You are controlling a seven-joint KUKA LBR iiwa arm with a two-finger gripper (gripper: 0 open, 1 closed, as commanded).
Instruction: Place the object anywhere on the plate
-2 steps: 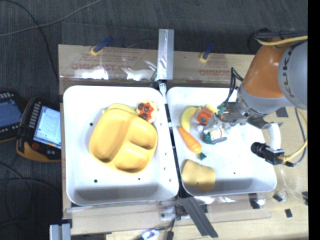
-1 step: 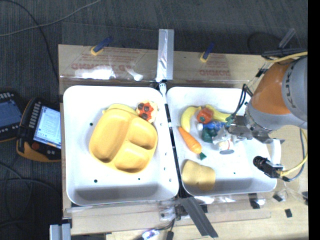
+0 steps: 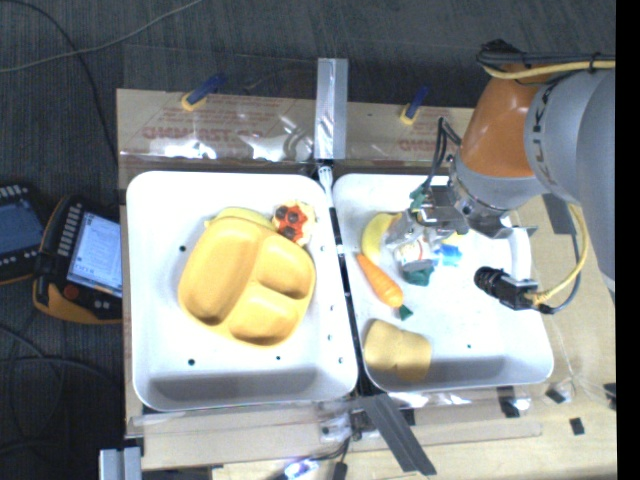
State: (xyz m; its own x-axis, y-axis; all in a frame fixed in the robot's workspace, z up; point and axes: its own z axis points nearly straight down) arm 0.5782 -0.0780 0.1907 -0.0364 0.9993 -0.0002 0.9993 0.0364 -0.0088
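Note:
A yellow three-compartment plate [image 3: 245,283] lies in the left bin [image 3: 160,368]. A small orange and black toy [image 3: 291,220] rests at the plate's far rim. In the right bin [image 3: 500,358], my gripper [image 3: 413,250] hangs low over a cluster of objects near the bin's far left. That cluster includes a yellow banana-like piece [image 3: 375,232], a teal piece [image 3: 418,276] and a blue piece [image 3: 450,256]. An orange carrot [image 3: 380,280] lies just left of the gripper. The gripper body hides whatever is directly under it.
A tan bread-shaped object [image 3: 396,351] sits at the near left corner of the right bin. The divider wall [image 3: 343,288] between the two bins runs beside the carrot. A black cable fitting [image 3: 500,286] on the arm hangs over the right bin's middle.

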